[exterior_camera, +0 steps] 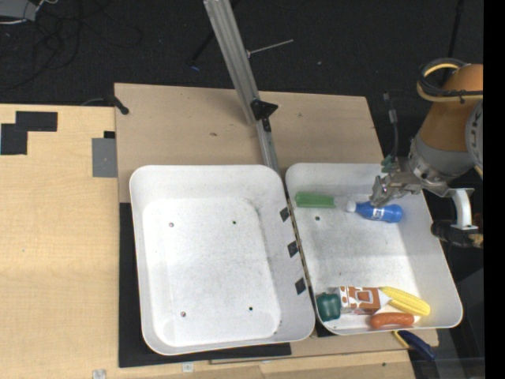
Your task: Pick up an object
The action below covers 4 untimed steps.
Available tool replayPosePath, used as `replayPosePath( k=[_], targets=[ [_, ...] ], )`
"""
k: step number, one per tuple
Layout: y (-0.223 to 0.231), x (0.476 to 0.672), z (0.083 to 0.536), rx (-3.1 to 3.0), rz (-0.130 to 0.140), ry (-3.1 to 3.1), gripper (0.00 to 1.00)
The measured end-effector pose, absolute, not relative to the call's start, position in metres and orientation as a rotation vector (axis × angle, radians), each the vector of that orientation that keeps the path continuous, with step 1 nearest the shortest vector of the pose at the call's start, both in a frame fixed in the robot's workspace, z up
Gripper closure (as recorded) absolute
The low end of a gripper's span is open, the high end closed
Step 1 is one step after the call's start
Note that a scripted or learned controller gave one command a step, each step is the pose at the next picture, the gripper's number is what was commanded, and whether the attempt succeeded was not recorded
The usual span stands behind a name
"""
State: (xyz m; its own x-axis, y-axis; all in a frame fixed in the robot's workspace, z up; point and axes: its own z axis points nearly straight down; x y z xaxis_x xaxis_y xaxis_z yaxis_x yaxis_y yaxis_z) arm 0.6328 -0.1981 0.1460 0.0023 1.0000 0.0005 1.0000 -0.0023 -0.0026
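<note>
Hovering near the right bin's far right edge, the gripper sits just over a blue bottle; whether it grips the bottle, I cannot tell.

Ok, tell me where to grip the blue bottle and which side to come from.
Grip the blue bottle across its wider blue body, not the small white cap end, coming down from above. It lies on its side on the right bin floor, long axis roughly left-right, so fingers should probably close across its width. The gripper is right above it.
</note>
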Motion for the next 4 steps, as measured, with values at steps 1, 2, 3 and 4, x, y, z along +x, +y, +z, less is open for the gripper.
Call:
replayPosePath(
  k=[1,2,3,4],
  targets=[
    [-0.190,0.635,0.205,-2.221,-0.003,-2.226,1.00],
    [-0.191,0.636,0.251,-2.221,-0.003,-2.226,1.00],
    [-0.144,0.619,0.238,-2.213,0.002,-2.222,1.00],
    [-0.096,0.593,0.229,-2.213,0.004,-2.221,1.00]
  ],
)
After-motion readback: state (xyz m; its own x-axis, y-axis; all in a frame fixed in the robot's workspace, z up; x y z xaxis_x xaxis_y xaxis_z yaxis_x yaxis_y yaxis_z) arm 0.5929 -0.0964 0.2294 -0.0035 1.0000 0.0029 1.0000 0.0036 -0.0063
